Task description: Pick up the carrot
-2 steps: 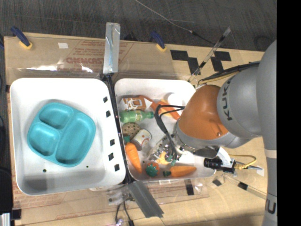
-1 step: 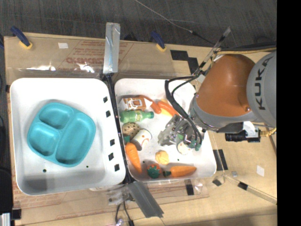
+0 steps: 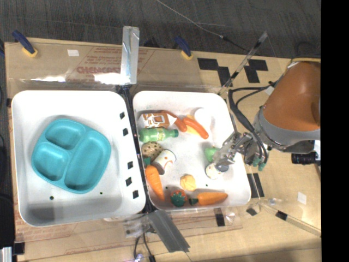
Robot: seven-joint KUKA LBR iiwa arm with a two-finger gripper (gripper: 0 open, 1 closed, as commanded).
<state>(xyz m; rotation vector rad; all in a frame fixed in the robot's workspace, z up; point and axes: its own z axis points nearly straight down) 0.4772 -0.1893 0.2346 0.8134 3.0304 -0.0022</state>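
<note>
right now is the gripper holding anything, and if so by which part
It cannot be told. The gripper sits low at the right bin's right side, over small green and white items, away from the carrots along the front.

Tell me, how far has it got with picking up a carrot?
Nothing looks done yet. Carrots lie in the right bin: one by its left wall, one along the near edge. The gripper is low near the right wall, beside a green toy and a white piece, away from both. Reaching, gripping and lifting remain.
</note>
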